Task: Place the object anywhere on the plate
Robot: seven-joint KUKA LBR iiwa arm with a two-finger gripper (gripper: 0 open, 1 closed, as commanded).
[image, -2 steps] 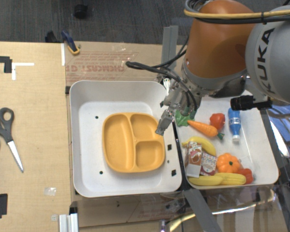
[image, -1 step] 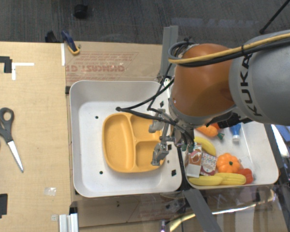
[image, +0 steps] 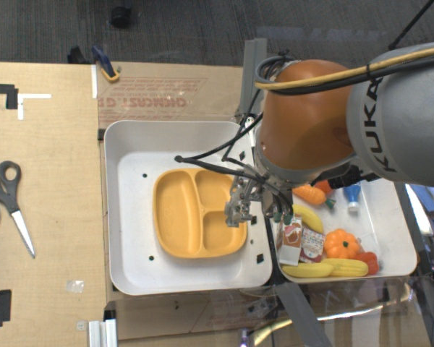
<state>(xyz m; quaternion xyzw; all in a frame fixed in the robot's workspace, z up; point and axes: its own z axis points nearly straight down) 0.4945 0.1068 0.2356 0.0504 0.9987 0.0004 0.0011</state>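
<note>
The yellow-orange plastic divided plate [image: 192, 212] lies flat in the middle of the left shallow white bin [image: 123, 215], its three compartments open upward, which leaves any of them free to take a drop; the robot's hand [image: 240, 210] hangs over the plate's right edge, just above the smaller compartments, so the arm seems set to release or lower there; whether the hand is wide, narrow or holding anything I cannot tell, for the metal parts blur together under the big orange wrist band [image: 307, 118] and no object shows clearly in it; which toy is meant as the task's object is likewise uncertain.

The likely candidates lie crowded in the right shallow white bin [image: 390, 266]: a small orange toy pumpkin [image: 342, 243], a yellow toy banana [image: 307, 218], a yellow corn cob [image: 347, 267], an orange toy carrot [image: 311, 193], and a red-and-white packet [image: 293, 236] against the wall between the bins; they are packed near that wall, close to the plate.

Both bins rest on a pale wooden bench [image: 43, 194]; grey-handled scissors [image: 11, 201] lie at its left, well apart from the bins; a brown cardboard sheet [image: 166, 96] sits behind the left bin; dark grey carpet [image: 166, 13] covers the floor beyond.
</note>
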